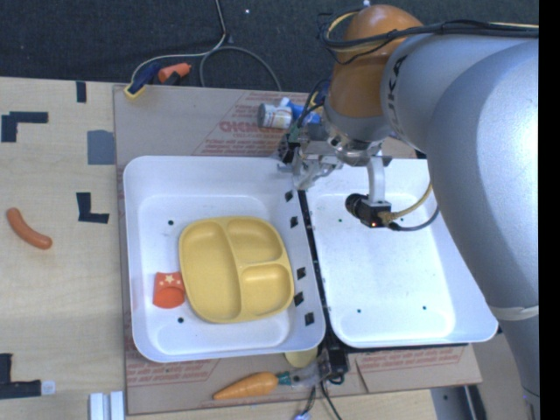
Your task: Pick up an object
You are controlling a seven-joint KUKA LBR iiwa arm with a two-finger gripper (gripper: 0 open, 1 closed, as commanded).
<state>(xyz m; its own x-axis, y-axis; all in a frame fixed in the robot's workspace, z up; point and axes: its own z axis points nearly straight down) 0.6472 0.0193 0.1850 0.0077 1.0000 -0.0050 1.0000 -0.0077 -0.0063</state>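
A yellow divided plate lies in the left bin. A small orange-red cup lies on its side against the plate's left edge. My gripper hangs over the far end of the ridge between the two bins, above and to the right of the plate and well apart from it. The wrist and its orange band cover the gripper from above. I see nothing held.
The right bin lies under the grey arm, with a black cable fitting hanging over it. Outside the bins lie a toy carrot at the front, a sausage far left, and a small bottle behind.
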